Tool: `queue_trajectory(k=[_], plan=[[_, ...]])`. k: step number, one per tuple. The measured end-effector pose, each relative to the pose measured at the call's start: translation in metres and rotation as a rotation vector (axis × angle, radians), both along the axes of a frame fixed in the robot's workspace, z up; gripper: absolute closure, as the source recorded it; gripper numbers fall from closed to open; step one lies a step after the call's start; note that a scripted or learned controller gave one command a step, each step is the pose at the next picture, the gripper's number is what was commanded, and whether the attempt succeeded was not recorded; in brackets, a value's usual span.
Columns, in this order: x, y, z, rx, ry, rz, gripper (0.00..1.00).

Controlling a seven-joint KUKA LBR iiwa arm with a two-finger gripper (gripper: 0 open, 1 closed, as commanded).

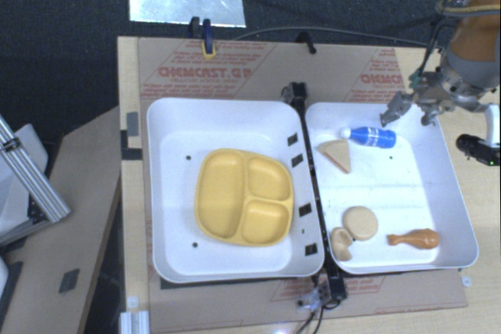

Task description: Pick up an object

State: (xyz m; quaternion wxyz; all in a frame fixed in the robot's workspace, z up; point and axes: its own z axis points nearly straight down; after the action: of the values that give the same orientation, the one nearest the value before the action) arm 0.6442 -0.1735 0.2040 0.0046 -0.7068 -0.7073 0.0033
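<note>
The claw (409,111) hung over the far right corner of the right bin (446,168), its two fingers (391,109) spread apart with nothing between them. Just beside it, toward the bin's middle, a bottle (371,137) lay on its side, blue with a white cap end pointing left. Close to the bottle's left lay a tan wedge (337,156), like a slice of bread.

Nearer the front of the same bin sat a round beige puck (361,222), and touching its left side a smaller pale lump (341,242) against the bin's inner wall. To the right of these, apart from them, lay a brown drumstick (415,238), its narrow end pointing left. That made five things in the right bin, one of each kind.

The left bin (168,168) held a single yellow tray (243,197) with three compartments, set near its middle and turned a little askew.

Two white bins stood side by side on the table (133,82), joined along a dark seam with clips (301,164).
</note>
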Motion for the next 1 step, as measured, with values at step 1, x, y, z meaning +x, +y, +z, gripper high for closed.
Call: queue_trajectory(k=[1], plan=[[0.0029,0.0005,0.0084,-0.002,-0.013,0.003,0.0]])
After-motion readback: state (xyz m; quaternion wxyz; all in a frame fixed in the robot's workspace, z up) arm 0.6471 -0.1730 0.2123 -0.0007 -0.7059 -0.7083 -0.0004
